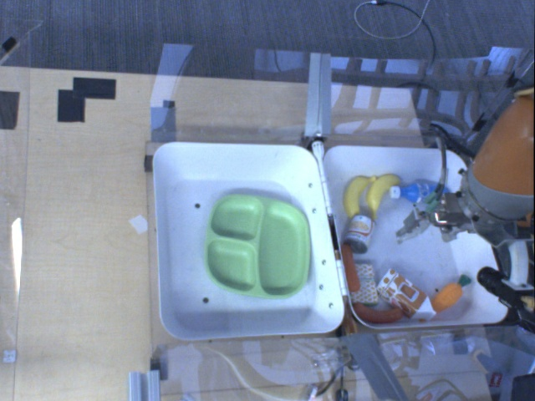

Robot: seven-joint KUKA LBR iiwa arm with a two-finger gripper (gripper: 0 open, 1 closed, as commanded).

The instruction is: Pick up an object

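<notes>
Both white bins (180, 249) are showing smooth, slightly glossy plastic — the green divided tray (259, 245) is looking matt and smooth, the bench top (75, 224) is presenting pale wood grain, and the floor (209, 15) is appearing as rough grey carpet.

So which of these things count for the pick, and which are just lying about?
For the pick, right bin:
bananas
small bottle
sausage
carton
carrot
blue item
gripper above them

Lying about:
green divided plate in left bin
cable
</notes>
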